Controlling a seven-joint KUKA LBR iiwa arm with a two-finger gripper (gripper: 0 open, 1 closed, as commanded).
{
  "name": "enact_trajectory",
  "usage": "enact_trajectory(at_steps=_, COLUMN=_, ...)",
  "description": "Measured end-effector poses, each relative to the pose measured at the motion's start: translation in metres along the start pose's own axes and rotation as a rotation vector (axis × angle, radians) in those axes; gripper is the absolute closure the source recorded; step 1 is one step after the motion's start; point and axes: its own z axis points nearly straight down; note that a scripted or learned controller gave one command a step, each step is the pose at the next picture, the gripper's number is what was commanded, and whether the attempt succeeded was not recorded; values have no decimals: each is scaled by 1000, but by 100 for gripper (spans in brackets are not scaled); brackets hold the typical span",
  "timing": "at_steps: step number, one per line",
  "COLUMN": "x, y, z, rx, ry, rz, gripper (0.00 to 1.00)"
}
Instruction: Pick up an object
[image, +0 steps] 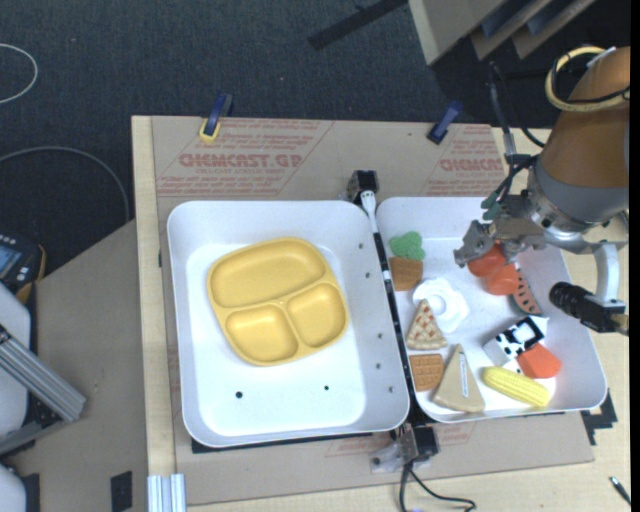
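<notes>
The right bin (590, 350) holds several toy foods. My gripper (481, 247) hangs over the bin's upper middle, right above and touching a red-orange round piece (495, 271) that it partly hides. A red watermelon-like slice (526, 296) lies just right of that piece. Also in this bin are a green broccoli (407, 243), a brown cracker (405, 272), a white egg-like piece (441, 301), a pizza slice (425, 327), a sandwich wedge (460, 384) and a yellow corn cob (516, 386).
In the left bin (190, 330) a yellow divided plate (278, 298) lies alone. A black-and-white block (519, 339) and an orange piece (541, 362) sit near the right bin's right wall. The arm's orange band (590, 120) looms above the back right.
</notes>
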Motion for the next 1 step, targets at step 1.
enact_trajectory(at_steps=1, x=52, y=7, z=-2, rx=1, ry=0, rz=0, gripper=100)
